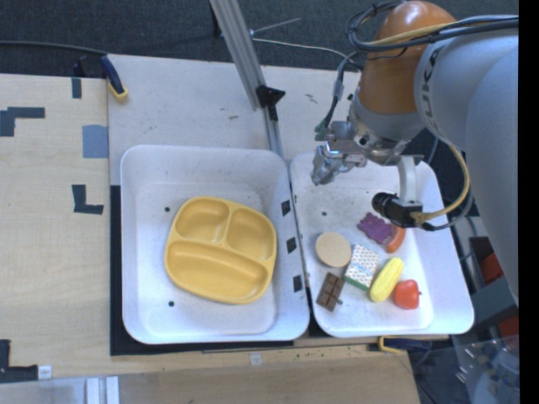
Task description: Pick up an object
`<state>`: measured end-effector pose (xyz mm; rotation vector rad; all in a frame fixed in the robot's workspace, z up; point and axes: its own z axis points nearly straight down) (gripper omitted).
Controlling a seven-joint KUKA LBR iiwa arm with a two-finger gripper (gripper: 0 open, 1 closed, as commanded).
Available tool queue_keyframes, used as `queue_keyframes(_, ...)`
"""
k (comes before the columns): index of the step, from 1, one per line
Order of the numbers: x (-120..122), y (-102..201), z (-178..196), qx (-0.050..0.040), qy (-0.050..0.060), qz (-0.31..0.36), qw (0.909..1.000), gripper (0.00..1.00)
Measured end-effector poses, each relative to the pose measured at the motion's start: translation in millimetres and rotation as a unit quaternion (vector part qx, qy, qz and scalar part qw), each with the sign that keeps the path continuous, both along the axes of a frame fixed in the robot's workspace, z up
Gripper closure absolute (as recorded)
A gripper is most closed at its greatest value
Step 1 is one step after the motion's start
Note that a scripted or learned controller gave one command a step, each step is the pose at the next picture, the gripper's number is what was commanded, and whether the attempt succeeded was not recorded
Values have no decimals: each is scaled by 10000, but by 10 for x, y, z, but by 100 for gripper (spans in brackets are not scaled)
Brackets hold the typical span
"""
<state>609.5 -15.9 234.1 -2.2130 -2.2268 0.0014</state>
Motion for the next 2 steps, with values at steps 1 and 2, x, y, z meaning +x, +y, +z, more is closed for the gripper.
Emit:
queue_keyframes(1,126,532,-129,0,0,2,10000,100)
queue_keyframes(2,257,1061,1,5,-13,6,10000,100)
